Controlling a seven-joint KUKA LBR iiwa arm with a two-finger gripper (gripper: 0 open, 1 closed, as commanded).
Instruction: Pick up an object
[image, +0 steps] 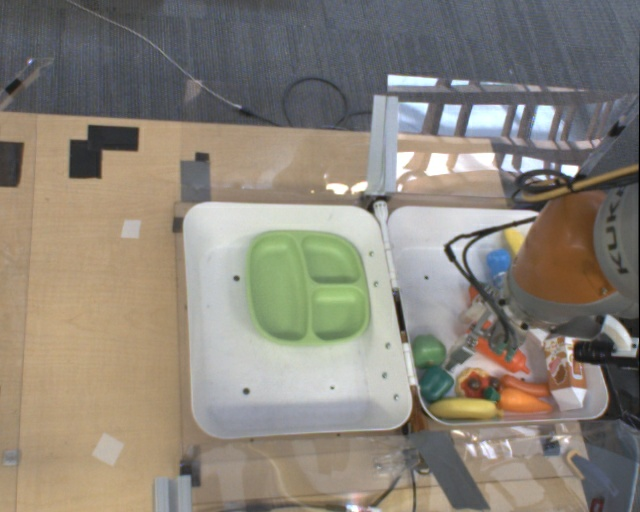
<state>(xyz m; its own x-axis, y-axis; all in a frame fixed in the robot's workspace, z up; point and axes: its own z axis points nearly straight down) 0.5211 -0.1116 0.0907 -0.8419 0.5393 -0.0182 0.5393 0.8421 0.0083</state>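
My gripper (478, 336) reaches down into the right bin (430, 250), under the orange wrist band (565, 250). It hangs low over a pile of toy food at the bin's front. Just left of it lie a green round fruit (428, 350) and a dark green pepper (436, 383). In front of it are a red piece (478, 381), a yellow banana (463, 408) and an orange carrot (523, 400). An orange-red item (497, 350) lies right under the gripper, partly hidden by it. A blue object (497, 263) and a yellow one (514, 238) sit further back, beside the arm.
The left bin (215, 380) holds a green divided plate (307, 287). A small brown-and-white carton (565, 366) stands at the right bin's front right corner. Black cables (470, 255) loop off the arm over the right bin. A metal rail (380, 150) stands behind the bins.
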